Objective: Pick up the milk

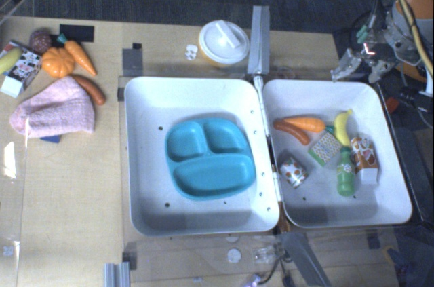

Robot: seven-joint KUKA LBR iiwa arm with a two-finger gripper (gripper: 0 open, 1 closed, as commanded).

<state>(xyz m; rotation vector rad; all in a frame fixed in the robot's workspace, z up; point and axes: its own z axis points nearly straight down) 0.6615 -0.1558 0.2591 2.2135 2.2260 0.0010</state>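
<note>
The milk (366, 160), a small carton with a white end and orange-brown print, lies at the right side of the right bin (400, 204). It rests next to a green bottle (346, 175) and below a banana (342, 127). My gripper (359, 68) hangs over the bin's far rim at the upper right, well beyond the milk. It is open with nothing between its fingers.
The right bin also holds a carrot (303, 123), a sausage (291, 134), a green box (324, 148) and a spotted can (293, 172). A blue divided plate (210, 158) sits in the left bin (142, 211). A white bowl (224, 41) stands behind the bins. Toys and a pink cloth (54, 109) lie at the far left.
</note>
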